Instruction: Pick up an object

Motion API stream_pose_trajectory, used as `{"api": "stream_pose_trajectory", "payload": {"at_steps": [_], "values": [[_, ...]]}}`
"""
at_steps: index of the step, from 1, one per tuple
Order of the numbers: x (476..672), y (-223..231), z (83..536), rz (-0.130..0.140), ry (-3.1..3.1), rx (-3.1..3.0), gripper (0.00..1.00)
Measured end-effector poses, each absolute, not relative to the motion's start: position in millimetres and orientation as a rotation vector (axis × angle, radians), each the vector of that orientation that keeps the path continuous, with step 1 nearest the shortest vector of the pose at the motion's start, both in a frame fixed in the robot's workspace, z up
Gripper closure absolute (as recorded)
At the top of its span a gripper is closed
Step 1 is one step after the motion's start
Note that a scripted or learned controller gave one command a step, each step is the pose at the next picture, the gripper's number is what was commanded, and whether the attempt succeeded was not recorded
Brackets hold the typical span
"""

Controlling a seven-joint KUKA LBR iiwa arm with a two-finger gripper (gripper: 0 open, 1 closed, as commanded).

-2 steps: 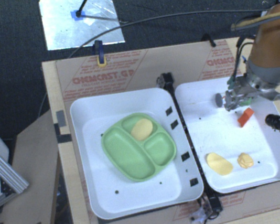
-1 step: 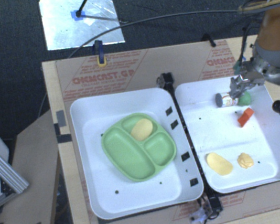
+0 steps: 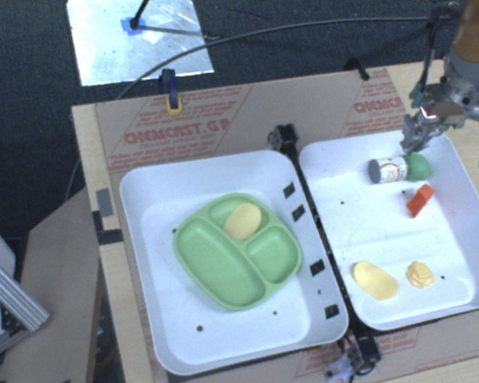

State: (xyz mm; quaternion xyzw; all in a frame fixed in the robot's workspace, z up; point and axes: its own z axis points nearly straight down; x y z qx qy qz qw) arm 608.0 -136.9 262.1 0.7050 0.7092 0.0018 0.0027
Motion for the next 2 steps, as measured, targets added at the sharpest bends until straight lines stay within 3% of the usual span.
{"api": "stream_pose_trajectory", "payload": {"at_steps": [1, 2], "values": [[605.7, -86.9, 253.0, 0.003, 2.232, 2.211, 1.00], [586.0, -39.6, 255.9, 0.001, 2.231, 2.213, 1.00]]}}
